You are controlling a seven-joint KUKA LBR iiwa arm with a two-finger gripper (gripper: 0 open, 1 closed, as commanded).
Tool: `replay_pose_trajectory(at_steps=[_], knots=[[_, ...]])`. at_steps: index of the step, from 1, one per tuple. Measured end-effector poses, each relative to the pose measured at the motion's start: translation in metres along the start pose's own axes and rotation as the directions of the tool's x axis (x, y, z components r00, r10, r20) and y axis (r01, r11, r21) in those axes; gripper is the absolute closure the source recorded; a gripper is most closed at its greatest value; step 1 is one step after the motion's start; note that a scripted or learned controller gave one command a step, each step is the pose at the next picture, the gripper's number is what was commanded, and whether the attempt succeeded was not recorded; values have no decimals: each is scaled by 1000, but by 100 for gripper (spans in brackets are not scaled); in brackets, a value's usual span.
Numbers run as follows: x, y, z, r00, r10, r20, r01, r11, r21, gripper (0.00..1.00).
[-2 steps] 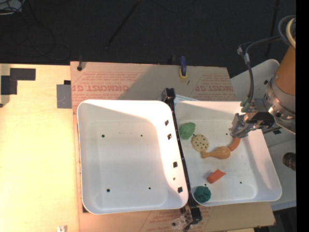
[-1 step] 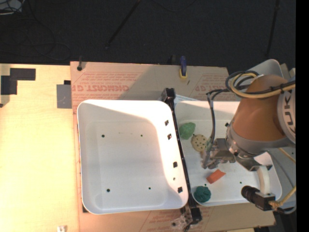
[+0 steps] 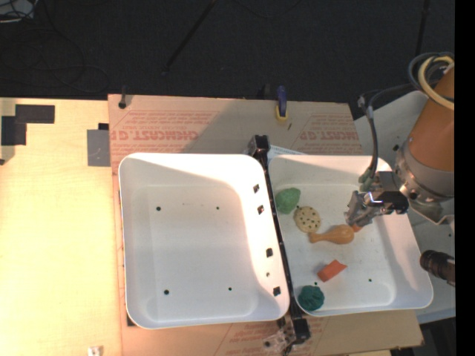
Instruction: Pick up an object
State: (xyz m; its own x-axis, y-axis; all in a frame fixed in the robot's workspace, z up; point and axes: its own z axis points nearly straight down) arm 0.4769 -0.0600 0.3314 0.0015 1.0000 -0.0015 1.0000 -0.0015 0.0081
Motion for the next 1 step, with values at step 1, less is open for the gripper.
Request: replay_pose_trajectory(at_steps=[1], knots=[[65,0,-44,1000,-8,-3,8,1000,7,100]])
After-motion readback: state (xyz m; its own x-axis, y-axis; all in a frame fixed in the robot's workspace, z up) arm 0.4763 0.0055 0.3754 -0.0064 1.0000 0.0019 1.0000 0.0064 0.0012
